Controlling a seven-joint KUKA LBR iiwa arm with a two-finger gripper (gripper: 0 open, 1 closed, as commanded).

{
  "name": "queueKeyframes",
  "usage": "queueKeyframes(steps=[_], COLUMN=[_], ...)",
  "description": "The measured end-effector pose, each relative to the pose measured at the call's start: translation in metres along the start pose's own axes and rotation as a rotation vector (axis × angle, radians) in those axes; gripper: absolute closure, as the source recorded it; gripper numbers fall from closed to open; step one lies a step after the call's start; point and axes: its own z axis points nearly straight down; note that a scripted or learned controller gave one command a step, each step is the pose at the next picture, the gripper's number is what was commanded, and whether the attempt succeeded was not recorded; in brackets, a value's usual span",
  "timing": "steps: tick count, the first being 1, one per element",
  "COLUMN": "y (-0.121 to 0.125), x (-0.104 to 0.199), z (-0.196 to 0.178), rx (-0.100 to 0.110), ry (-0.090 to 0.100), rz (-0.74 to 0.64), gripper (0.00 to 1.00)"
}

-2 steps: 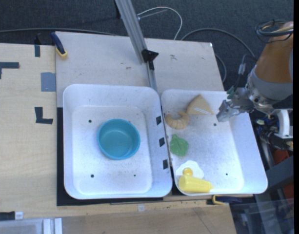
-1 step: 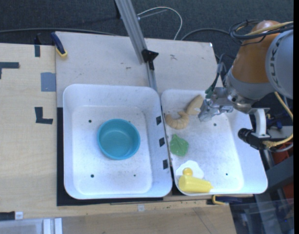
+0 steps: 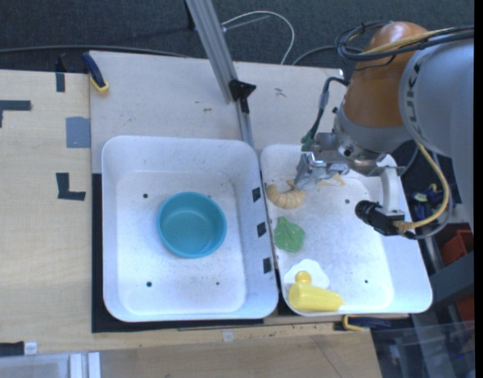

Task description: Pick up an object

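In the right bin [image 3: 383, 282] lie a tan croissant [image 3: 284, 198] near the far left corner, a green leafy piece [image 3: 289, 235] below it, a fried egg [image 3: 306, 275] and a yellow wedge-shaped object [image 3: 313, 298] at the front. A blue bowl [image 3: 192, 224] sits in the left bin [image 3: 131, 290]. My gripper [image 3: 304, 178] hangs low at the right end of the croissant, fingers pointing down and seemingly touching it. I see nothing lifted between the fingers.
A slanted metal pole [image 3: 217, 46] stands behind the bins. A black part with cable [image 3: 379, 215] juts from the arm over the right bin. A yellow-blue clamp [image 3: 95, 73] sits at the back left of the bench.
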Motion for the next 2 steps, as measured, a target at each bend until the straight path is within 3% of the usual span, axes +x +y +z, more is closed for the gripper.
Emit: queueKeyframes(steps=[2], y=[0.029], x=[0.120], z=[0.010], rx=[0.000], ry=[0.000], rz=[-0.001], gripper=[1.00])
